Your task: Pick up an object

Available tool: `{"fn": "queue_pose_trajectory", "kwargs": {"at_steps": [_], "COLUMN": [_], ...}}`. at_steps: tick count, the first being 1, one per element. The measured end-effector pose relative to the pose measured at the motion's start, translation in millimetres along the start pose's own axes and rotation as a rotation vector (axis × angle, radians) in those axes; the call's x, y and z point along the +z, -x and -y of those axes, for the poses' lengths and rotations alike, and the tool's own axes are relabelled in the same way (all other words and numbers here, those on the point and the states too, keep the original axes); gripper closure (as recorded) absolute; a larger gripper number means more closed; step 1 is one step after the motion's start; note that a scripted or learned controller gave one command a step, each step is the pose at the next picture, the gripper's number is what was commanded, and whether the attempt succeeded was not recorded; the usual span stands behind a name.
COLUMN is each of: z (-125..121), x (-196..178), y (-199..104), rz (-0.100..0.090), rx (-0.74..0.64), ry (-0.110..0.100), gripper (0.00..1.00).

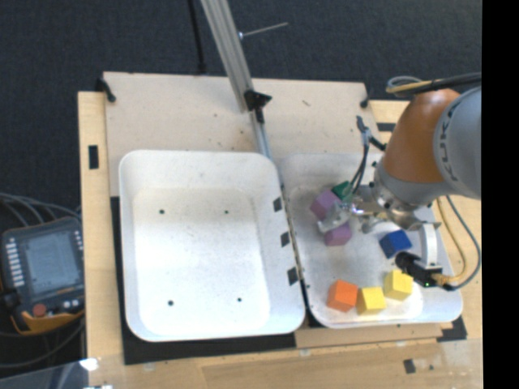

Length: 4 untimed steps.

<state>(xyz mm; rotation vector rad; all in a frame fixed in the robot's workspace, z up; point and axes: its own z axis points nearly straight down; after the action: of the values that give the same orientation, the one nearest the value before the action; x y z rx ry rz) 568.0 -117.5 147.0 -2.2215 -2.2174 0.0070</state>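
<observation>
matte purple blocks (328, 203) beside the gripper (350, 211) in the speckled white right bin (312, 177), finger state unclear

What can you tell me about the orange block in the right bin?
The orange block is a small cube, plain matte and solid-looking, with no markings visible. It rests flat on the floor of the right bin near its front edge, slightly turned. A yellow block sits right beside it, seemingly touching. The gripper is farther back, well clear of it.
</observation>
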Motion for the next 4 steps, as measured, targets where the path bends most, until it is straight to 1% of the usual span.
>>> {"fn": "queue_pose_trajectory", "kwargs": {"at_steps": [1, 2, 3, 4], "z": [-0.8, -2.1, 1.8, -9.3], "x": [50.7, 37.6, -9.4, -63.3], "y": [1.5, 2.5, -2.0, -3.7], "rz": [0.001, 0.0, 0.0, 0.0], "rx": [0.0, 0.007, -0.002, -0.005], "ry": [0.007, 0.012, 0.01, 0.012], "gripper": [0.0, 1.0, 1.0, 1.0]}}
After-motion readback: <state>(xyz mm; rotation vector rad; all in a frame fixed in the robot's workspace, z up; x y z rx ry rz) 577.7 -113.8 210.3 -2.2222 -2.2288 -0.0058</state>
